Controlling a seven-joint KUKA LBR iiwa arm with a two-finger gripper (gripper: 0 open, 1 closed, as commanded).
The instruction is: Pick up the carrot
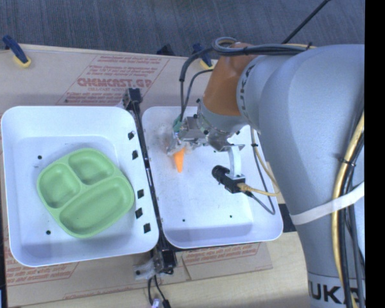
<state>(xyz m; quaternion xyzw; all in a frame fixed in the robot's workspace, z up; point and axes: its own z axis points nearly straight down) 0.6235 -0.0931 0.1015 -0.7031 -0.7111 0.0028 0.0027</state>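
Red print on the cardboard sheet (109,76) beyond the left bin reads "CHEMCAST GP"; the smaller lines blur. White letters "UK" mark the arm's base (333,290), near right.

The arm (308,133) is a broad, smooth grey casing filling the right of the frame, with an orange band (221,88) at upper centre. Black cables (187,82) loop beside the band, a yellowish cable (344,172) runs down the right side, and dark "KU" lettering (333,292) shows at lower right.
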